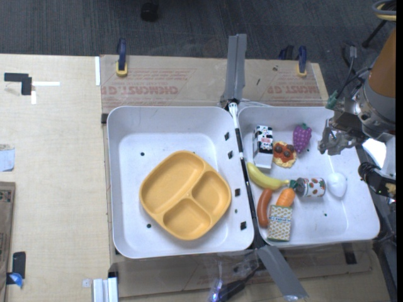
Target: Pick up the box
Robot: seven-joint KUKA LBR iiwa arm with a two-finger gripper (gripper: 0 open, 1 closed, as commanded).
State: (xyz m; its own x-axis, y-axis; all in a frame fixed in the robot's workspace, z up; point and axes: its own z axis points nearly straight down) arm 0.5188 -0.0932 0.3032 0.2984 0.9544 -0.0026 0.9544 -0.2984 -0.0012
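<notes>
Gripper: the gripper [332, 145] hangs over the right rim of the right bin [362, 228], at the end of the grey arm with its orange band [385, 74].
Fingers: dark and small from where I stand; I cannot tell whether they are spread or pressed together. Nothing shows between them, and they touch no object.
Box: the box [280, 223], tan with a printed face, lies flat at the near edge of the right bin, close to the divider between the bins, well apart from the gripper.
Against the box: an orange carrot [286, 197] rests at its far end, and a red sausage [264, 207] lies just beside its left edge.
Between gripper and box: a small can [310, 187] lying on its side and a white egg [338, 184].
Further items: a banana [264, 178] near the divider, a milk carton [263, 146] with cow markings, a pizza slice [284, 155] and purple grapes [302, 136].
Left bin: the left bin [123, 187] bears a yellow divided plate [184, 195] of three compartments.
Surroundings: blue clamps [121, 50] hold the cardboard behind the bins.
</notes>
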